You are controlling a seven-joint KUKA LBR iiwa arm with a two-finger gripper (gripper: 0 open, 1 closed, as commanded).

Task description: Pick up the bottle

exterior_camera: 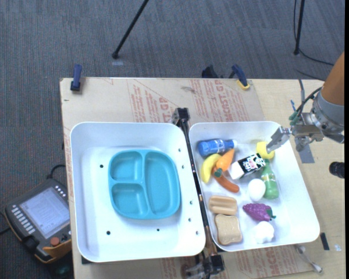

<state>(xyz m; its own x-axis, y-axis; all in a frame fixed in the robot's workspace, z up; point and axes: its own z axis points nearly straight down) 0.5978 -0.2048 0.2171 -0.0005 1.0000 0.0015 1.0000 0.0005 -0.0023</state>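
1. Bench (134, 97): brown board carrying both bins; it spreads away to the left of the claw and below it.
2. Left bin (84, 156): white and shallow, well apart from the claw on its far left; a turquoise divided tray (144, 183) lies inside.
3. Right bin (305, 214): directly below and to the left of the claw, crowded with toy food.
4. Arm (337, 92): grey with an orange band, entering at the right edge, behind the claw.
5. Claw (277, 137): hangs over the right bin's upper right part, one grey finger slanting down toward a small yellow piece (264, 150). How far it stands open cannot be told here, and nothing can be seen in its hold.
6. Bottle (271, 183): green, lying just below the claw and slightly left, not lifted. It touches a black-and-white carton (248, 164) on its left and a white egg (256, 189).
7. Blue container (214, 146): near the bin's top, to the claw's left; beside it lie a banana (208, 167) and a carrot (223, 160).
8. Bread slices (225, 217) and purple grapes (257, 211): further below the claw.
9. Risk, as judged: the neighbours crowd the bottle, so a descent slightly off line could close on the carton, egg or yellow piece instead. The bottle's round body may also roll or slip out of a shallow pinch.
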